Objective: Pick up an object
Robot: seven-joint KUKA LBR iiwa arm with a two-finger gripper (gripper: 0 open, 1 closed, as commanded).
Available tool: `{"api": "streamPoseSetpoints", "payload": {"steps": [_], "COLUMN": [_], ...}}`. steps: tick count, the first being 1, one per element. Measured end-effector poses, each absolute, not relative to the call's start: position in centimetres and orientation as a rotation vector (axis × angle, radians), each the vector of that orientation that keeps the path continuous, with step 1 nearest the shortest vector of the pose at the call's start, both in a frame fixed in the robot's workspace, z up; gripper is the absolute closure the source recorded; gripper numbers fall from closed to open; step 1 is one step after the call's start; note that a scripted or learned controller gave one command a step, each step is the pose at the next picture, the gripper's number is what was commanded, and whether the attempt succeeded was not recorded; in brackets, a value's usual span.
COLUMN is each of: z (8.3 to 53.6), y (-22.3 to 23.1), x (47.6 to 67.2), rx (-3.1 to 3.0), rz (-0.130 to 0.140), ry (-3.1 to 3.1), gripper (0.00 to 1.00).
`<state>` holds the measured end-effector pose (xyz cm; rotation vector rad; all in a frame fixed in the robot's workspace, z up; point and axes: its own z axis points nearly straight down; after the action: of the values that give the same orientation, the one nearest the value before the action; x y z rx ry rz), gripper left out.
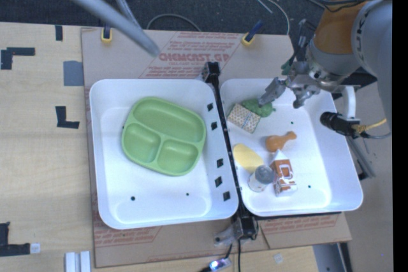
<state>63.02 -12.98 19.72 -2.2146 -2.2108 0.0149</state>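
1. While the two-finger gripper (285,92) hangs over the far part of the right white bin (322,156), its fingers are spread apart with nothing between them; one finger (271,92) reaches down-left toward a small green object, the other (299,97) sits to its right.
2. That small green lumpy object (262,108) lies near the bin's far left corner, just beside or touching the finger's tip; which one cannot be told.
3. Touching it on the left is a tan, speckled square block (243,117), tilted.
4. Toward the bin's middle lies an orange drumstick-shaped toy (279,141).
5. Nearer the front are a yellow rounded piece (247,155), a small clear cup-like item (260,178) and an orange-and-white carton (284,176), close together.
6. Left white bin (111,200) holds a light green divided plastic plate (164,136).
7. Grey arm with its orange band (344,19) enters from the right.
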Motion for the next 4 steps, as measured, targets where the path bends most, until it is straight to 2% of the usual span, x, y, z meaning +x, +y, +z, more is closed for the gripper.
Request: {"api": "streamPoseSetpoints", "payload": {"steps": [1, 2, 3, 4], "z": [20.5, 14.4, 9.3, 10.7], "y": [-12.9, -13.7, -13.6, -13.4], "x": [63.3, 63.4, 63.5, 63.7], "rx": [-2.219, -2.218, -2.222, -2.218], "rz": [0.002, 0.009, 0.0, -0.006], "ry": [-2.222, -2.219, -2.222, -2.226], "gripper": [0.0, 0.0, 0.0, 1.0]}}
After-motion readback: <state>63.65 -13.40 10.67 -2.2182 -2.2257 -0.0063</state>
